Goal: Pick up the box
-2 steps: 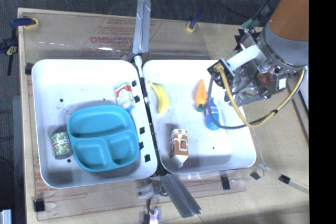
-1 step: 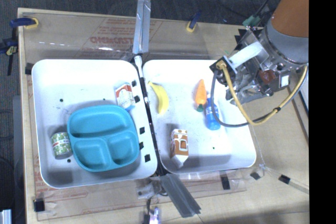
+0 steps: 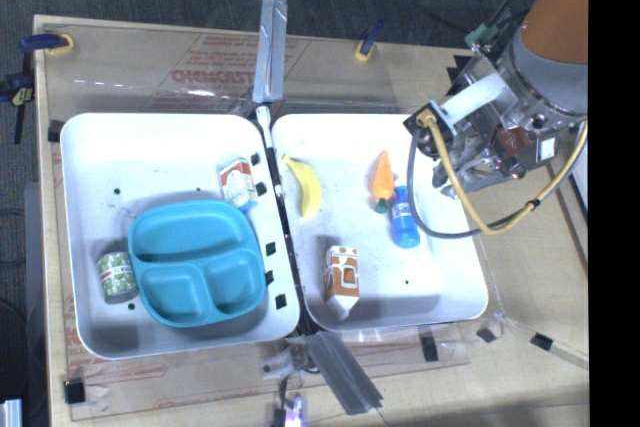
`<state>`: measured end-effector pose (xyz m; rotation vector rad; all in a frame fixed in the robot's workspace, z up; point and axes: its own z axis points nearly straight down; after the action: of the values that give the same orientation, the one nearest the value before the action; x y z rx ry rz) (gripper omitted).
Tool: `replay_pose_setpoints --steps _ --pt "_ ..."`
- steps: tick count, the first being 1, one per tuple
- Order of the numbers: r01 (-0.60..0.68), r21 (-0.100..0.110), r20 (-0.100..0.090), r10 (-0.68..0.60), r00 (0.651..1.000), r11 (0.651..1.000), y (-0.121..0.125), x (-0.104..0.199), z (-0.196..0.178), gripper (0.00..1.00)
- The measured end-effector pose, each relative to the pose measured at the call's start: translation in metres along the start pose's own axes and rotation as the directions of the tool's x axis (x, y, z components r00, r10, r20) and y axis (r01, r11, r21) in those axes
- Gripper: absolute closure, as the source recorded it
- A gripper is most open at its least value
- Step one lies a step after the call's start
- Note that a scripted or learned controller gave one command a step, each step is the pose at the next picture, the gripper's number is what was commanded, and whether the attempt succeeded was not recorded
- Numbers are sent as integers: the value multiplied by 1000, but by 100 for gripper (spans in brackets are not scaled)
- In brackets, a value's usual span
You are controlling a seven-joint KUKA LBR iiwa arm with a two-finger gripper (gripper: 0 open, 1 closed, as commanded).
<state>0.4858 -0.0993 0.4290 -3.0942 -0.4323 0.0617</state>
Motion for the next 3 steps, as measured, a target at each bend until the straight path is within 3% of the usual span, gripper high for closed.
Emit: replay_pose_setpoints --steps 1,2,3 --pt "-71 -17 -33 71 997 997 12 -9 98 100" --pt "-70 -19 -37 69 997 997 6 -10 23 100" --pt "-64 -18 -35 63 997 998 6 -10 13 100"
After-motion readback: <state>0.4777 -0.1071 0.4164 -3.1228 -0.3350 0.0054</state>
